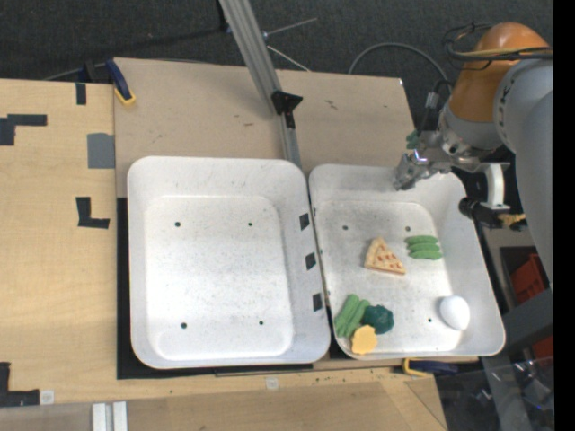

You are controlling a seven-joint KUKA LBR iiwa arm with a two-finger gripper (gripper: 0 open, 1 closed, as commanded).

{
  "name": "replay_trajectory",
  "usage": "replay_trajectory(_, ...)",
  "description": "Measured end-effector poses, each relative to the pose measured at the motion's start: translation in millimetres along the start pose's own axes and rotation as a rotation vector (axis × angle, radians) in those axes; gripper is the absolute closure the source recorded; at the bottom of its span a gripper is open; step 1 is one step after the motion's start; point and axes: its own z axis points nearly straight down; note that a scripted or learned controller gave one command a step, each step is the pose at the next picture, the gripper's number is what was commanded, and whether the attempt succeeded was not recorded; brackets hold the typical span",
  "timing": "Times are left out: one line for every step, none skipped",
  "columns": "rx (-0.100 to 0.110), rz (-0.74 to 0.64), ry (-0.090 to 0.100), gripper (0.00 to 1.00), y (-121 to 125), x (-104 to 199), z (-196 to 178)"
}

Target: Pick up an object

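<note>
Two shallow white bins sit side by side on a wooden bench, seen from above at a slant. The left bin [216,259] fills the centre-left of the frame. The right bin [409,196] holds all the pickable things, gathered in its lower half: a pizza-slice toy [384,258] near the middle, a pair of green pods [423,247] just to its right, a white egg-like ball [454,312] toward the lower right corner, and, along the lower left edge, another green pod cluster [350,312] touching a dark green lump [380,319] with a small yellow piece [364,339] below.

The grey arm with its orange band [494,61] enters at the upper right. Its gripper [409,176] hangs over the right bin's upper right corner, well apart from every object; nothing is between its fingers, and whether they are apart or together cannot be told at this size. Judging by that, no grasp has begun.

A slanted metal post [256,52] rises from the seam between the bins, away from the toys. The crowded lower-left cluster looks harder to take cleanly than the isolated pizza slice.
</note>
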Motion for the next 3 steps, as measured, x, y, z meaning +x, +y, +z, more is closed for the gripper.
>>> replay_trajectory(-0.002, 0.0, -0.001, 1.0, 6, -6, -62)
replay_trajectory(-0.001, -0.001, 0.0, 1.0, 7, -2, -105)
replay_trajectory(0.006, -0.005, 0.002, 1.0, 8, 56, -92)
